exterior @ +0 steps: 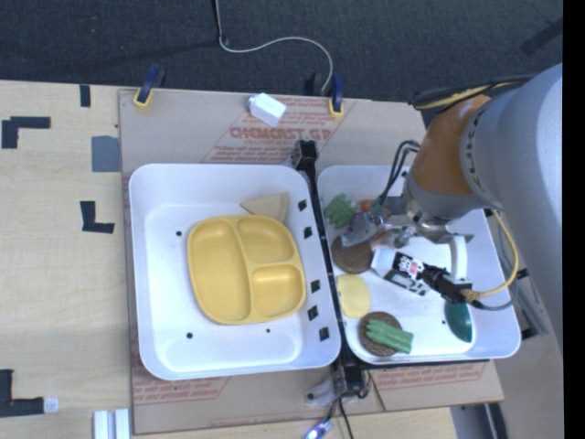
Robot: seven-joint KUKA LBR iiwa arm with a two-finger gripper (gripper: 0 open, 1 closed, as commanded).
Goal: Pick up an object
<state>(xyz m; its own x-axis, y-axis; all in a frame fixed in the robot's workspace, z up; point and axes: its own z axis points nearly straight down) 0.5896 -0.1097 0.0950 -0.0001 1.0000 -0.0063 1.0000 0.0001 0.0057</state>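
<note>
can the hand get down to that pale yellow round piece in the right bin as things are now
Probably yes. The pale yellow round piece lies flat with its top uncovered, just below the brown disc. The hand is over the same bin, close by.

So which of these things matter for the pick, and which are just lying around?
For the pick: gripper; right bin with brown disc, yellow piece, green leafy piece, teal spoon.

Lying about: left bin, yellow tray, white box, clamps.
</note>
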